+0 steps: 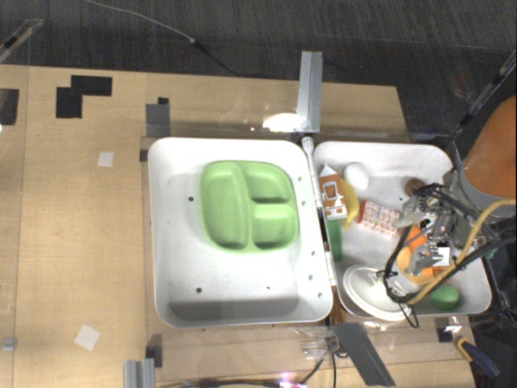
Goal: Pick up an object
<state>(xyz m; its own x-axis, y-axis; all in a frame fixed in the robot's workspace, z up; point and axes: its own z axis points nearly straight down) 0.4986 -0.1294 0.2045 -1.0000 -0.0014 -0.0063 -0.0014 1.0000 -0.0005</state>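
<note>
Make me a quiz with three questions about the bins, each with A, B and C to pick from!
1. Where is the divided tray?
A. left bin
B. right bin
C. on the floor

2. What colour is it?
A. red
B. green
C. blue

3. How does it lie?
A. flat on the bin floor
B. standing on edge
C. held in the air

Answers:
1 A: it sits in the left bin, away from the gripper working over the right bin.
2 B: it is light green.
3 A: its three compartments face up.

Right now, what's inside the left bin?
The left bin holds one green divided tray, lying flat with its three compartments facing up. Whatever sits beneath the tray is covered.
</note>
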